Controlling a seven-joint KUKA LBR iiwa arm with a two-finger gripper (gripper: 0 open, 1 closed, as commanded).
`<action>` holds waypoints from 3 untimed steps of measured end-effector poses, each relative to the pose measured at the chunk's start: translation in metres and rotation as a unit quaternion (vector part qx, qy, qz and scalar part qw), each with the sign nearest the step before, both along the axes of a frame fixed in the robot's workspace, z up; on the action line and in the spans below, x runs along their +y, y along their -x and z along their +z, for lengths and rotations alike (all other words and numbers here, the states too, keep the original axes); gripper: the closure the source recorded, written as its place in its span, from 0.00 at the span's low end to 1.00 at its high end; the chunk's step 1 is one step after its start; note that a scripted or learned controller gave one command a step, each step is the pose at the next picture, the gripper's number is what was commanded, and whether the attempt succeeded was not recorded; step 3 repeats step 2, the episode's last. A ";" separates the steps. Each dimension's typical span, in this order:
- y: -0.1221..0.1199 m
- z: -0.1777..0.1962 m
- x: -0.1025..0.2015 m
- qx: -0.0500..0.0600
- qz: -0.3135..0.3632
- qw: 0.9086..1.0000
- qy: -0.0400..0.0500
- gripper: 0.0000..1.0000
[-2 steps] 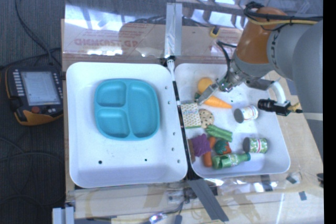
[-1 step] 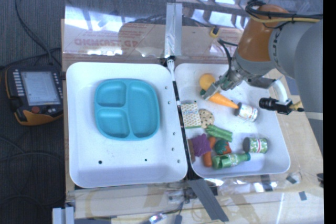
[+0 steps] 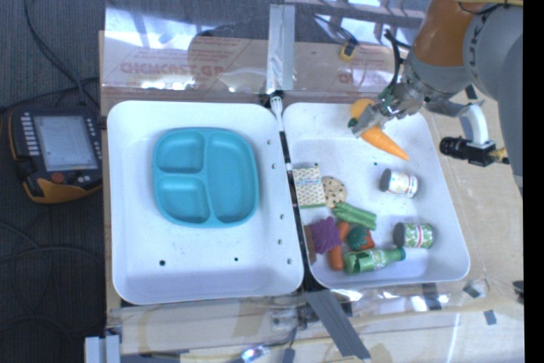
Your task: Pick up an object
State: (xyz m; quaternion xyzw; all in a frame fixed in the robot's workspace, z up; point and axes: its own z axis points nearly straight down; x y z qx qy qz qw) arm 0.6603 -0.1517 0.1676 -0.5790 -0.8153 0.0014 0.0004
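Camera view, single slanted look down on both bins. The gripper (image 3: 365, 121) sits low over the far corner of the right bin (image 3: 442, 183), at the thick end of an orange toy carrot (image 3: 384, 140). An orange-yellow patch, apparently the carrot's top, shows right at the fingertips, so the fingers look clenched on the carrot, with its tapered end trailing toward the bin's middle (the contact is small in frame, so the hold is judged, not certain). Gripping the thick end makes sense: it lies apart from the other toys and offers the widest purchase.

The rest is crowded toward the near side of the right bin: a small grey-capped jar (image 3: 399, 183) on its side, a green-labelled can (image 3: 414, 235), a green bottle (image 3: 372, 259) lying flat, a purple toy (image 3: 323, 235), a checked cracker-like piece (image 3: 308, 184).

The left bin (image 3: 127, 251) bears a blue divided plate (image 3: 205, 176), set centrally and well apart from the arm's work.

Judgement: grasp stage, lift not yet confirmed. The carrot's tip appears to rest on the bin floor.
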 end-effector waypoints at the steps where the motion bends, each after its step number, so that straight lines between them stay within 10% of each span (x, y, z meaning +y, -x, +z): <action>1: -0.003 -0.018 -0.007 0.004 -0.035 0.999 -0.001 1.00; 3: 0.033 0.002 -0.021 0.001 -0.128 0.992 0.000 1.00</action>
